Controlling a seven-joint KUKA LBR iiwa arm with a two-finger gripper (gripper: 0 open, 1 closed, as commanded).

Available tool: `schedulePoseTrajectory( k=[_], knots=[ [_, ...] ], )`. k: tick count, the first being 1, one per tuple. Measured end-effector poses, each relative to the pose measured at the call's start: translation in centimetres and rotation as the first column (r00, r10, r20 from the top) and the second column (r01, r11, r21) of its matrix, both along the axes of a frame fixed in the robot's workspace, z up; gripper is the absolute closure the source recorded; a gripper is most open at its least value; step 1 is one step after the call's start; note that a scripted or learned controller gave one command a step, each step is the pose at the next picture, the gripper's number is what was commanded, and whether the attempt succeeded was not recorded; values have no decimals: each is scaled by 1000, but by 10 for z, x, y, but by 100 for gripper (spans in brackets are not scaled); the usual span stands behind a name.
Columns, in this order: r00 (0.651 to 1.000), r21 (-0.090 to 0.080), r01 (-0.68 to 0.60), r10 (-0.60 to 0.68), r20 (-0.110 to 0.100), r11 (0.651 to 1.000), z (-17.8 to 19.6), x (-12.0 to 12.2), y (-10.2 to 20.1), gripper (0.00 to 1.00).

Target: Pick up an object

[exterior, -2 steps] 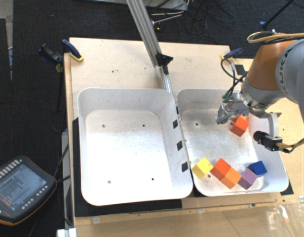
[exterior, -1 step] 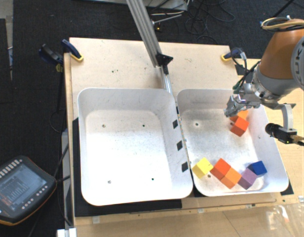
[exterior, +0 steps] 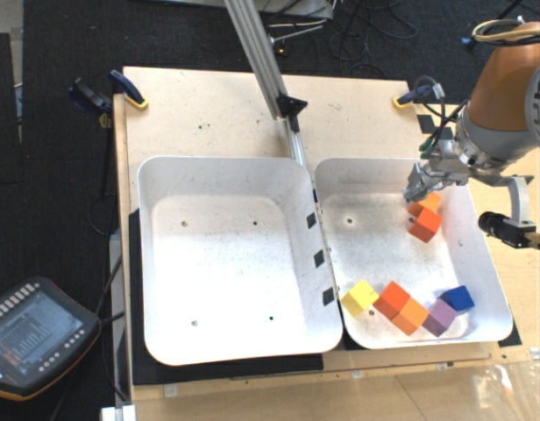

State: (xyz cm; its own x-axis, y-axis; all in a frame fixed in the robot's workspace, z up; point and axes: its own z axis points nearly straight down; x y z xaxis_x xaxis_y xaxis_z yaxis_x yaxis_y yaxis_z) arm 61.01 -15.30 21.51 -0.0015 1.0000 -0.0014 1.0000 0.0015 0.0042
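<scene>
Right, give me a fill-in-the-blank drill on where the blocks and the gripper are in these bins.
1. All the blocks lie in the ___ bin of the camera view.
2. The gripper hangs over the ___ block.
3. The yellow block lies nearest the ___ between the bins.
4. The blue block touches the ___ block.

Missing words: right; red-orange; divide; purple

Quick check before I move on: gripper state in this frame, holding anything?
Gripper: low in the right bin, right above the orange blocks near the bin's far right side. Whether it is open, closed or holding one cannot be told.
</scene>
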Motion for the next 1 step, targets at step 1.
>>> schedulePoseTrajectory(
  k=[1],
  knots=[
    [1000, 3, -6, 6, -5, 1000, -3, -1, 51, 100]
  ],
)
